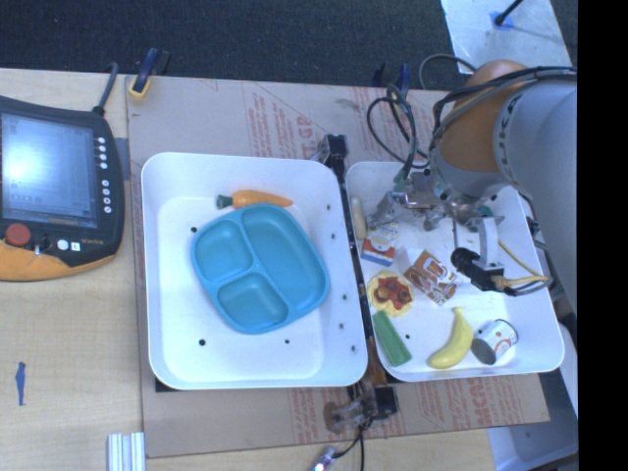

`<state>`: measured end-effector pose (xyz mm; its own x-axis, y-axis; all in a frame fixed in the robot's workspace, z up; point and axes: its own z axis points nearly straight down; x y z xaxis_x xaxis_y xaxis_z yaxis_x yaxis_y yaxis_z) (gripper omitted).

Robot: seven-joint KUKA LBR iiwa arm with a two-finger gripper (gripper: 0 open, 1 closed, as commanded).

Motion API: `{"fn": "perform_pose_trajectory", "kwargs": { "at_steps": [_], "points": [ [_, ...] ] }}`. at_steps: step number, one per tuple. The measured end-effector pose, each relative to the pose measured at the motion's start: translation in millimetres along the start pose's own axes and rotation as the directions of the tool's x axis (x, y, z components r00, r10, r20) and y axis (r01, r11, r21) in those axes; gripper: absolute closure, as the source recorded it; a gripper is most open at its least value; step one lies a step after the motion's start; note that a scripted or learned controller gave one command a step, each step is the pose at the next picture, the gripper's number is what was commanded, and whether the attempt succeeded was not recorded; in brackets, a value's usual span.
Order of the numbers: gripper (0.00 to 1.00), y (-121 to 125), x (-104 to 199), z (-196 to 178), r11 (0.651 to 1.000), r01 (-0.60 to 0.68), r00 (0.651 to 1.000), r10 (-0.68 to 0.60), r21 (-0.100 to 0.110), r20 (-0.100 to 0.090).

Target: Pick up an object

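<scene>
The gripper [424, 202] hangs over the far end of the right white bin [543, 356]; its jaw state cannot be told. The yellow plastic banana [450, 340] lies well nearer the camera, long axis pointing roughly back toward the gripper.

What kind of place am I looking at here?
Probably a robotics lab test bench: a grey arm reaches over two white bins holding toy food like a banana, with a handheld control screen alongside.

text: none legible | cardboard sheet [285, 126]: faint red print, unreadable
</scene>
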<state>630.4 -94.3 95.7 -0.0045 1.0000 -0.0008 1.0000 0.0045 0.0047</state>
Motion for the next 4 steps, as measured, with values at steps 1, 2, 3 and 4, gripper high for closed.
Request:
{"fn": "perform_pose_trajectory", "kwargs": {
  "at_steps": [1,2,3,4],
  "points": [
    [0.0,-75,-3,0,1.0,0.001,1.0,-0.001,-0.001,0.001],
    [0.0,-26,-44,0,1.0,-0.002,1.0,0.002,-0.002,0.0],
    [0.0,-84,-64,0,1.0,0.0,1.0,0.0,-0.001,0.001],
    [1.0,-84,-65,-11,1.0,0.003,1.0,-0.003,-0.001,0.003]
  ]
}}
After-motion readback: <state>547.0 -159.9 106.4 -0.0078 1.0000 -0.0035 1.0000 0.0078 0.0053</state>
